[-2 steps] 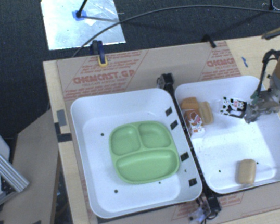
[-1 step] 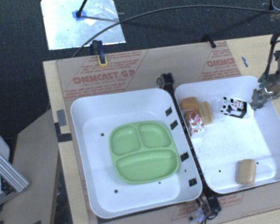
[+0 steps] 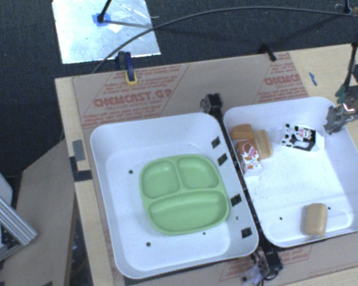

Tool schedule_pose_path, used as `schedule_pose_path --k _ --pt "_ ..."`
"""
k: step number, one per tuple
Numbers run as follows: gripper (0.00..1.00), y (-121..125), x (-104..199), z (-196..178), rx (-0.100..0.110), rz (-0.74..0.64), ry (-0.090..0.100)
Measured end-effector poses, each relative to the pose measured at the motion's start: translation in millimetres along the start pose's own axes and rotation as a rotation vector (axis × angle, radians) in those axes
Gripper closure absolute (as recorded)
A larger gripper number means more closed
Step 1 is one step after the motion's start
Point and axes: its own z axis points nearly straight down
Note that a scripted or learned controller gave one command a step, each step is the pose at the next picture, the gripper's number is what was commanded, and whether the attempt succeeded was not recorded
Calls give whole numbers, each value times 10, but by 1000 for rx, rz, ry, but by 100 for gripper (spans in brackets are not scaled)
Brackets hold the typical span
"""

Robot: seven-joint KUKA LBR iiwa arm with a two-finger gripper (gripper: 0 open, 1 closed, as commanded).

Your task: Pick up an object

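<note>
Nothing can be seen held at the grey two-finger gripper (image 3: 335,122), and how far its jaws stand apart cannot be told, since the tip is small and blurred at the 3 o'clock rim of the right shallow white bin (image 3: 346,176). It is poised at the bin's edge, not above any item, so no grasp is judged to be under way yet.

Nearest to it, toward 9 o'clock, a small black-and-white printed packet (image 3: 298,136) lies flat on the bin floor. Farther along the same line, at the bin's 10 o'clock corner, a tan rounded block (image 3: 254,140) is found touching a red-and-white printed wrapper (image 3: 251,158), both pressed close to the dividing wall. At 6 o'clock a beige rounded bar (image 3: 314,218) rests alone, well apart from the rest.

The black-and-white packet is judged the readiest target, being closest and clear of walls; the pair by the wall would be awkward for the fingers.

In the left shallow white bin (image 3: 118,182) a green three-compartment plastic tray (image 3: 184,194) is laid centrally.
</note>
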Motion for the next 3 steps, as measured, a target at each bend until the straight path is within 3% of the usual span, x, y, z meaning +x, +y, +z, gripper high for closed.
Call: schedule_pose_path --k 2,3 --pt "100 170 1075 -129 2 -4 2" --pt "100 169 1556 10 3 -3 2"
